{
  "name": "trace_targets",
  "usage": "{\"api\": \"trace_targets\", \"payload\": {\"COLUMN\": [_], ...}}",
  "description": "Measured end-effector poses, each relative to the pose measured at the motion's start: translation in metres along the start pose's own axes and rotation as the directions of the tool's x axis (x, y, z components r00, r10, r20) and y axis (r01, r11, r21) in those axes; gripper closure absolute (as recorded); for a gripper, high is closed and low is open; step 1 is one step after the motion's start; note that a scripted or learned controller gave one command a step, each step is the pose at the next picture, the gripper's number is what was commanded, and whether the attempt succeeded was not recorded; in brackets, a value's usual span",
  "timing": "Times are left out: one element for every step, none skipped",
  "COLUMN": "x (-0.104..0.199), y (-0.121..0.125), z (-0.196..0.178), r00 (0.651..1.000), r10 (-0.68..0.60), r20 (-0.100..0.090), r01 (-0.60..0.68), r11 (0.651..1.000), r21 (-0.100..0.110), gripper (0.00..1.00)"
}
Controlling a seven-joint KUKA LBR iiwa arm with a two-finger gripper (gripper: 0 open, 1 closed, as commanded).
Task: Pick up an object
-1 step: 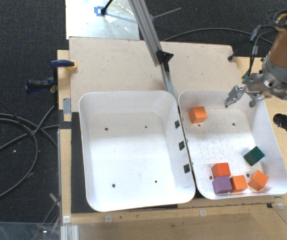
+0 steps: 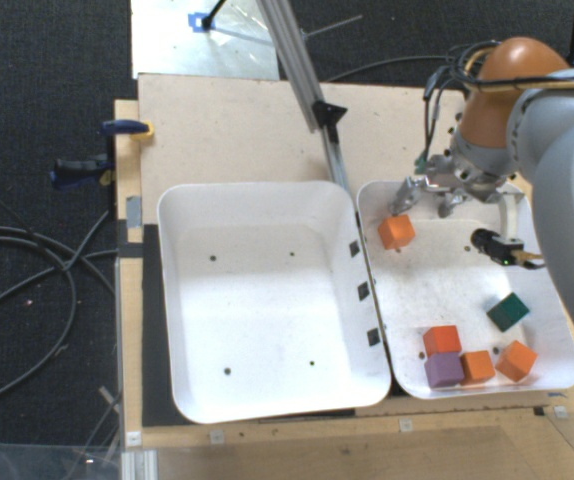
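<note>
You see the arm [image 2: 552, 118] reaching in from the right, with its orange band just above the wrist, and the gripper [image 2: 429, 198] hangs over the far end of the right bin [image 2: 567, 368]. Its two fingers stand apart, one tip near the bin's far left corner and the other a little further right, with nothing between them. An orange cube [image 2: 397, 232] lies just below the left fingertip, close to the bin's left wall; whether the finger touches it you cannot tell.

Further along the right bin, a dark green cube [image 2: 508, 311] sits near the right wall, on its own. At the near end four blocks crowd together: a red-orange cube [image 2: 442, 340], a purple cube [image 2: 444, 370] touching it in front, a small orange cube [image 2: 477, 366] beside the purple one, and another orange cube [image 2: 516, 360] turned at an angle, nearest the right wall.

The left bin [image 2: 182, 298] lies beside the right one on the worktop [image 2: 227, 128]. A blue clamp [image 2: 97, 168] grips the worktop's left edge.
</note>
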State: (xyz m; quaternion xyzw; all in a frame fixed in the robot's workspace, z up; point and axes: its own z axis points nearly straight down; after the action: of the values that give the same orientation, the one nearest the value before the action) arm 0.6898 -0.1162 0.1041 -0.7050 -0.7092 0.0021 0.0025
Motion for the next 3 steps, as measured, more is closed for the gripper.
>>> {"api": "trace_targets", "payload": {"x": [0.037,0.038,0.037], "y": [-0.043,-0.034,-0.041], "z": [0.011,-0.009,-0.001], "r00": [1.000,1.000,1.000], "r10": [-0.001,-0.005,-0.004], "r20": [-0.007,-0.005,-0.008], "r01": [0.001,0.005,0.004], "r11": [1.000,0.999,1.000], "r21": [-0.015,-0.049,-0.021], "gripper": [0.00,1.00,0.00]}}
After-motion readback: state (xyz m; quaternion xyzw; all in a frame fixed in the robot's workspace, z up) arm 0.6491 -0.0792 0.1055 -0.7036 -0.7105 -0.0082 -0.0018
